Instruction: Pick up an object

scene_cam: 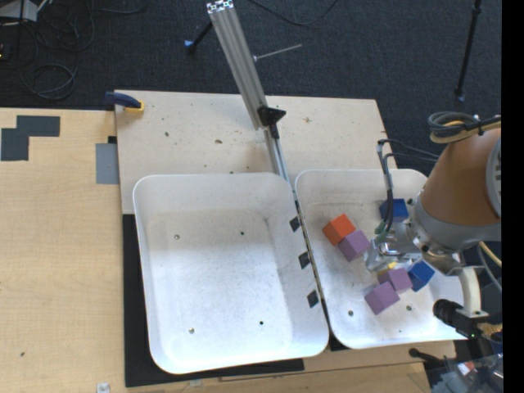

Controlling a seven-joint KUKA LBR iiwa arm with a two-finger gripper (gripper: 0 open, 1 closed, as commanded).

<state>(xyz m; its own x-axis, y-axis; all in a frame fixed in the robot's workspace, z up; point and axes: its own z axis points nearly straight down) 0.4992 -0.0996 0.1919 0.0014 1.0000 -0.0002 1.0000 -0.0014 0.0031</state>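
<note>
Nearest the camera, along the near wall of the right bin (360, 340), a purple cube (381, 297) sits on the white floor, with a second purple cube (400, 279) just beyond it and a blue cube (421, 275) at that one's right. Farther in, an orange cube (337, 228) touches a third purple cube (354, 245), and another blue cube (396, 210) lies by the far right side, partly behind the arm. The left bin (155, 219) stands alongside, touching the right one.

The gripper (385, 255) hangs low over the cluster, between the orange-and-purple pair and the near cubes, with the orange-banded wrist bulking above it. From this slant its tip is too small and crowded to tell how it stands, or whether anything sits within it.

As a judgement, the pick is at the reaching stage: every cube appears to rest on the bin floor, none lifted. Securing one cube and raising it clear remains.
</note>
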